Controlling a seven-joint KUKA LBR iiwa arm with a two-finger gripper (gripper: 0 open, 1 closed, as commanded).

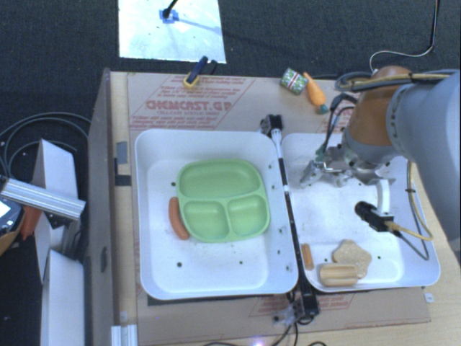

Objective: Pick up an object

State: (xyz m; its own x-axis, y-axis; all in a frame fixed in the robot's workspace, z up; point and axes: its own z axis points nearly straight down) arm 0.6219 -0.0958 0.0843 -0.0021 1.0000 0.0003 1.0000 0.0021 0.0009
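Observation:
My gripper (325, 176) hangs over the upper left part of the right bin (410, 265), open, with nothing between its fingers. At that bin's front lie a small orange sausage piece (307, 256), a slice of bread (354, 254) and a tan bun (338, 274), all well in front of the gripper. In the left bin (155, 265) a green divided plate (222, 199) lies flat, with a reddish sausage (176, 218) along its left side.
The grey arm (421, 121) comes in from the right over the right bin, with a black cable fitting (372, 215) below it. Behind the bins on the board lie a small can (294, 80), a toy carrot (315, 91) and a yellow clip (194, 73).

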